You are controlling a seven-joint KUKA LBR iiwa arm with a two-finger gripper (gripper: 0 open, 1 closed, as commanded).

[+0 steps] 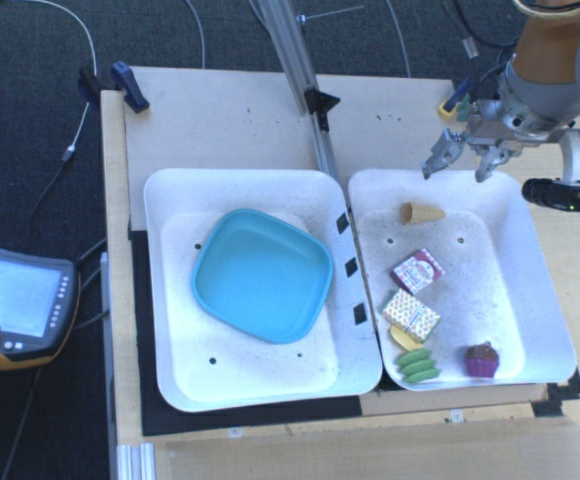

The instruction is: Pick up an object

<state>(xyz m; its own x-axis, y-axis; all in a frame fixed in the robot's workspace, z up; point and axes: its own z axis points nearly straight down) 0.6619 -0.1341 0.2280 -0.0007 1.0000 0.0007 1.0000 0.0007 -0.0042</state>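
My gripper (460, 166) hangs open above the far rim of the right bin (530, 298), with nothing between its fingers. Just below it a tan cone (422, 212) lies near the bin's far wall. Further forward are a pink and white packet (418, 270) and a yellow checkered packet (411, 314). A yellow piece (403, 338) and a green pea pod (417, 364) lie at the near left corner. A purple berry-like toy (481, 359) sits by the near wall.
The left bin (170, 268) holds a light blue square plate (261, 274). A metal pole (295, 58) slants down to the gap between the bins. A teach pendant (18, 306) lies on the floor at left. Cables run across the dark carpet.
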